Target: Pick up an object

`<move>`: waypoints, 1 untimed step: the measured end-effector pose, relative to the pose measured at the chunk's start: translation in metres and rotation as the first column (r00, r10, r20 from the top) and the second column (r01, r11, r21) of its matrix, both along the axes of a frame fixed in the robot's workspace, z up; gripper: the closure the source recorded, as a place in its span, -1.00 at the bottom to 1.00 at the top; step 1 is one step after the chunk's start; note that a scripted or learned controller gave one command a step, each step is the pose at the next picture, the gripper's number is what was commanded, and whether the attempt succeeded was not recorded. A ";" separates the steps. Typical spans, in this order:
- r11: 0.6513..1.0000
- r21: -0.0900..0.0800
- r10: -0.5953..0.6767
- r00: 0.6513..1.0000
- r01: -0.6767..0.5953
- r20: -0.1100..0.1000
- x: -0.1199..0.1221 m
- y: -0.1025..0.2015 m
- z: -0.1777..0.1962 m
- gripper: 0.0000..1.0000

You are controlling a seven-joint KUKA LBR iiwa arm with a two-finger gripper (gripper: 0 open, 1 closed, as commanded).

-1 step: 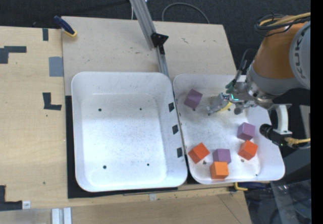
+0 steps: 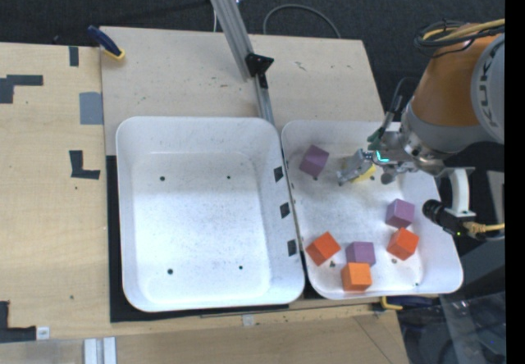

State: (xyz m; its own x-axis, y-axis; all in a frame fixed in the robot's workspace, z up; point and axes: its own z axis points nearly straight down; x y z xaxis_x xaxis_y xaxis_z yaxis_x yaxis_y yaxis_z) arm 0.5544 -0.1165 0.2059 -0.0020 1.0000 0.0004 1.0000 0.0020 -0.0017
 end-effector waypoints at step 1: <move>1.000 0.000 -0.001 1.000 0.001 -0.006 -0.009 0.002 -0.061 -1.00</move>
State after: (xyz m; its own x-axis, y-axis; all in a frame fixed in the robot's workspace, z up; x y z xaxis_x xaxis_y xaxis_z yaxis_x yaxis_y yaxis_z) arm 0.5453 -0.1143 0.1446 -0.0007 1.0000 0.0009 1.0000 0.0007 -0.0082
